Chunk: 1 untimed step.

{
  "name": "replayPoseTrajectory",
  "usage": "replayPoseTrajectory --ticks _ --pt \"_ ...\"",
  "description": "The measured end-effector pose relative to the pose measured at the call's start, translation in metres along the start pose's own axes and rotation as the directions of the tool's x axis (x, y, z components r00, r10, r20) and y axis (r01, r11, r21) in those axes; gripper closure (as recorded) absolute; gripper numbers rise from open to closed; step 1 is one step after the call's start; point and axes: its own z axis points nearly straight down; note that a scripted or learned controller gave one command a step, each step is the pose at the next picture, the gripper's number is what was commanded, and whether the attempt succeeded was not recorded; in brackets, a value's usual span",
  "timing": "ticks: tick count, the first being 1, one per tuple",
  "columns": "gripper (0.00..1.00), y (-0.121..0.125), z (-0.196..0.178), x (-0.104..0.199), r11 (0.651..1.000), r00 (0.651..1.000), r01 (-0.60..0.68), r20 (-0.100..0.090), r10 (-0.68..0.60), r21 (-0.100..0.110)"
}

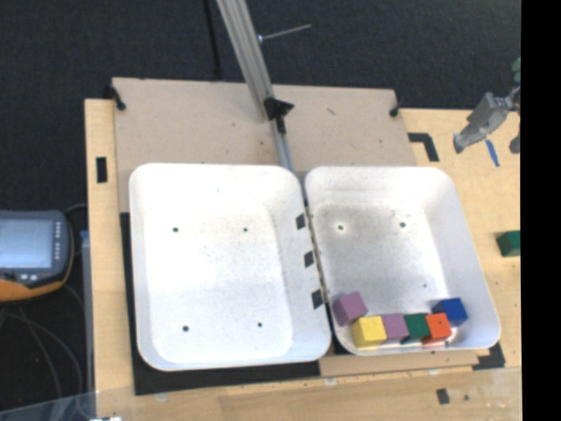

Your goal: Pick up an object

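Nothing is picked yet: the gripper [480, 127] hangs at the frame's upper right, jaws' state unclear, well apart from the blocks [399, 323] in the right bin [386, 191].

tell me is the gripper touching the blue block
Apart. The camera view shows the gripper over the bench beyond the right bin's far corner, while the blue block lies at its near wall.
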Motion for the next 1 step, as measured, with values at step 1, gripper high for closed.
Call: replayPoseTrajectory --ticks 1 --pt "0.0 0.0494 -0.0351 -0.0063 1.0 1.0 0.0 0.003 0.0 0.0"
